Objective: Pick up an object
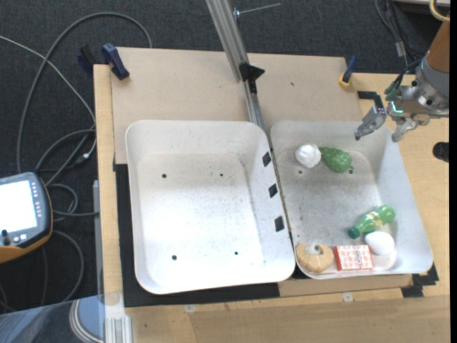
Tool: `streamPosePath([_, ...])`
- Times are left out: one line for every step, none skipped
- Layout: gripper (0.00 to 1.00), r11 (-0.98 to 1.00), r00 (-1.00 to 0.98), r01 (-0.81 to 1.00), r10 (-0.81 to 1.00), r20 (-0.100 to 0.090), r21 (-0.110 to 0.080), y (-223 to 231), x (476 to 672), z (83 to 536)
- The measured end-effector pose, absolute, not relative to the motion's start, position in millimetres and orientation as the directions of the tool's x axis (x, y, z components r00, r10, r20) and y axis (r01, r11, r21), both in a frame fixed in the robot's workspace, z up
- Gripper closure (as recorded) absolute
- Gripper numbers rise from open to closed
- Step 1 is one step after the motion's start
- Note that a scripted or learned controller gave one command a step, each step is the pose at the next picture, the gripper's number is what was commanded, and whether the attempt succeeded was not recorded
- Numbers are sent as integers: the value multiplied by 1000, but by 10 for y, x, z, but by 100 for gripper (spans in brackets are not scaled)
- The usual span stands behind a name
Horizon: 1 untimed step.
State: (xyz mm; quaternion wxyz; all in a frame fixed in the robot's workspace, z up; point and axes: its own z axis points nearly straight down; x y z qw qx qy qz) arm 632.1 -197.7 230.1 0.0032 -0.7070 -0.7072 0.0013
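Over right bin's [407, 191] far corner: gripper [381, 127] hovering, fingers spread, holding nothing. Candidates lying below: white ball [308, 155] touching green toy [336, 159] (crowded pair). Risk: fingers straddling both, ball rolling away, grasp closing empty.

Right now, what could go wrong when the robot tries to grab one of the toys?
1. The gripper hangs above the right bin's far corner, away from every toy, so a straight drop would likely grab nothing.
2. The green bottle, white egg, red box and bagel crowd the near edge; it might nudge neighbours or hit the wall.
3. The white ball touches the green toy and might roll.
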Motion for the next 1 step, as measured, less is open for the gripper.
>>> streamPosePath([0,2,-2,1000,1000,1,-3,-1977,6326,2332])
